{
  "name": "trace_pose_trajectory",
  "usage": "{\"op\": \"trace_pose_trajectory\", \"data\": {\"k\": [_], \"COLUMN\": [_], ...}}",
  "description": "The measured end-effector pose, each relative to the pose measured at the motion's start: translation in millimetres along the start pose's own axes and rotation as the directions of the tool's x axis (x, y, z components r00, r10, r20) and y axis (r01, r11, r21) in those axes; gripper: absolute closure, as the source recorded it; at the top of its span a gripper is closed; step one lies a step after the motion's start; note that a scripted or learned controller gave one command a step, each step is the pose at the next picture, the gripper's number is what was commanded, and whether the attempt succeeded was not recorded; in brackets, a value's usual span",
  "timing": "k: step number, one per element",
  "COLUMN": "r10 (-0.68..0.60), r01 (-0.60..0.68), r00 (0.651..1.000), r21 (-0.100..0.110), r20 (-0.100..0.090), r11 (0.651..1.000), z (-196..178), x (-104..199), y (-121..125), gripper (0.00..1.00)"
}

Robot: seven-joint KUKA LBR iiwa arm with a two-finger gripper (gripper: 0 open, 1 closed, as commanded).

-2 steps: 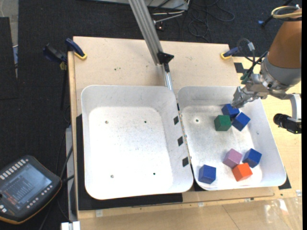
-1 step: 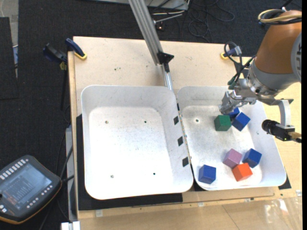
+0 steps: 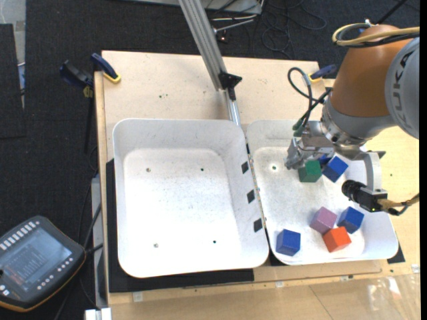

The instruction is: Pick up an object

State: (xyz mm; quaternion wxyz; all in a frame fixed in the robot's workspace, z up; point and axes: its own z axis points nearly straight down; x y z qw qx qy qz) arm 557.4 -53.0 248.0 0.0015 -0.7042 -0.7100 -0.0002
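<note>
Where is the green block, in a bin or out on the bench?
In a bin. The green block sits inside the right bin, near its far end, just under the gripper and beside a blue block.

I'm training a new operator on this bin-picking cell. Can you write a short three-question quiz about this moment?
1. True or false: all the blocks lie in the right bin.
2. Which block is nearest the gripper? A) green block B) orange block C) purple block
3. How many blue blocks can you count?

Key:
1. True.
2. A, the green block, just below the gripper.
3. Three: one by the green block, one beside the orange block, one near the bin's front edge.
</note>
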Motion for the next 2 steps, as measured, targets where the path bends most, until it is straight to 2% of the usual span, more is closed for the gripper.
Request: {"op": "trace_pose_trajectory", "data": {"k": [1, 2], "r10": [0.0, 0.0], "r01": [0.0, 0.0], "r00": [1.0, 1.0], "r21": [0.001, 0.001], "r20": [0.0, 0.0], "r11": [1.0, 1.0], "z": [7, 18], "x": [53, 111], "y": [-30, -46], "gripper": [1.0, 1.0]}}
